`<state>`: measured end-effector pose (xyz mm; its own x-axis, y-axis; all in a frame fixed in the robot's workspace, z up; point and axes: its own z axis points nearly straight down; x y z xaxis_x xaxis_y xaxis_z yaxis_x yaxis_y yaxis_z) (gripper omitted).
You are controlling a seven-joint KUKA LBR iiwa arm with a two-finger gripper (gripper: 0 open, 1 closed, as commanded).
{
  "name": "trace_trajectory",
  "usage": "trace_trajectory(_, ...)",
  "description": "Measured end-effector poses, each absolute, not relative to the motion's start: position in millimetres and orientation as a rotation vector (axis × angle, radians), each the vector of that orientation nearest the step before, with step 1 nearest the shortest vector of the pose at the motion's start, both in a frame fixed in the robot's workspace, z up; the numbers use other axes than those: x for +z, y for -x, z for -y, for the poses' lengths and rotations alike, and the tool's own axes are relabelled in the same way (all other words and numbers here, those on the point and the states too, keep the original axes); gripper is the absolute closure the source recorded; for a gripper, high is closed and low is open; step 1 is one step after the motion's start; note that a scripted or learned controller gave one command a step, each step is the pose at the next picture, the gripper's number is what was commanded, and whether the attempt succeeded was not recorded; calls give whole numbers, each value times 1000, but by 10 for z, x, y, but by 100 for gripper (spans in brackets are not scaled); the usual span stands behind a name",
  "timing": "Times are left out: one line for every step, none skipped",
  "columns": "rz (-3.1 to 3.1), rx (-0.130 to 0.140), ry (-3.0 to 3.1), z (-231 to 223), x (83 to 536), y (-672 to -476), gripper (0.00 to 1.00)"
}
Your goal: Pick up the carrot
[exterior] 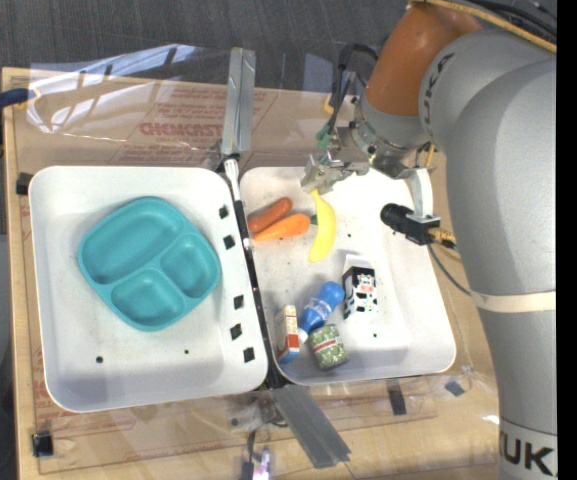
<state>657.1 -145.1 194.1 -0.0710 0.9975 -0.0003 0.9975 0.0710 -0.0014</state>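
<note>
Camera view, from above at a slant. Two shallow white bins side by side on a wooden bench [98, 438]. Left bin [53, 298]: a teal divided plate [148, 261], lying flat near the middle. Right bin [423, 308]: the carrot [282, 229] at the far left, lying roughly crosswise, just beside a reddish sausage [269, 213] on its far side, the two apparently touching. Just right of the carrot, a yellow banana [321, 230], lengthwise, its far end close under the gripper. Nearer: a small black-and-white carton [360, 291], a blue bottle [318, 307], a green-filled jar [328, 348] and a thin red-and-white box [290, 332] clustered at the near left of that bin. Grey arm [488, 168] with orange band reaching in from the right. Gripper [320, 174] at the far edge of the right bin, above the banana's far end, apart from the carrot. Nothing visible between the fingers; whether spread or pressed together, cannot tell.
</note>
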Motion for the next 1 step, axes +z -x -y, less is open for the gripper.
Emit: trace_trajectory(2527, 3, 1861, 1459, 1936, -6013, 100)
